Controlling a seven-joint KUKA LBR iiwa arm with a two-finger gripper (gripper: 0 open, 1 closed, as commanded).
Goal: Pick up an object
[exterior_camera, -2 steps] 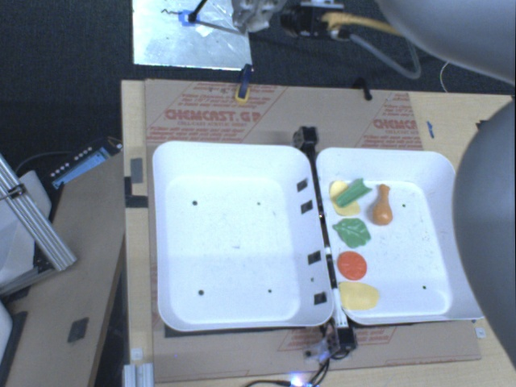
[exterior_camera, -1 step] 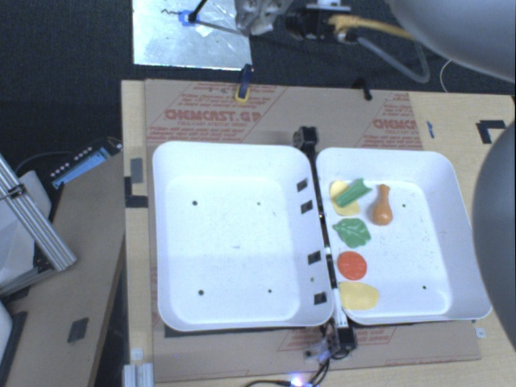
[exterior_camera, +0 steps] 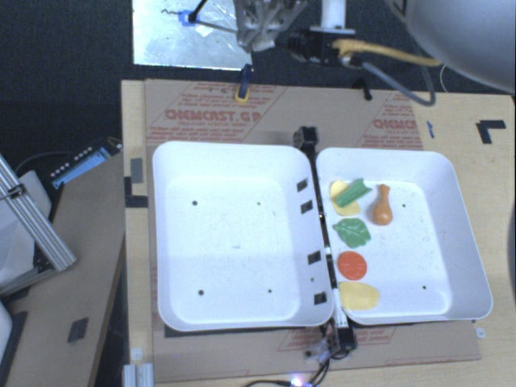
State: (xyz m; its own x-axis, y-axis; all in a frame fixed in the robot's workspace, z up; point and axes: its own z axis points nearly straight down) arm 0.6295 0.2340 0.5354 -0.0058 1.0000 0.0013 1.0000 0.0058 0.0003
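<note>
The jaws [exterior_camera: 256, 24] hang high at the top of the view, over the far edge of the tabletop [exterior_camera: 210, 103] and well behind both bins; whether they are open or closed cannot be told, and nothing shows between them. The grey arm [exterior_camera: 451, 14] fills the upper right corner, with a yellow cable [exterior_camera: 387, 52] running along it. The left bin [exterior_camera: 234, 232] shows bare white floor with a few dark dots. The right bin [exterior_camera: 403, 240] holds five small things, all grouped along its left side near the divider between the bins. At the back lies a yellow-green piece [exterior_camera: 349, 193], and just to its right an orange drumstick shape [exterior_camera: 381, 206]. In front of these sits a green leaf [exterior_camera: 352, 232], then a red disc [exterior_camera: 351, 265], and nearest the front rim a yellow piece [exterior_camera: 358, 296]. All five lie flat on the bin floor, well apart from the jaws.
</note>
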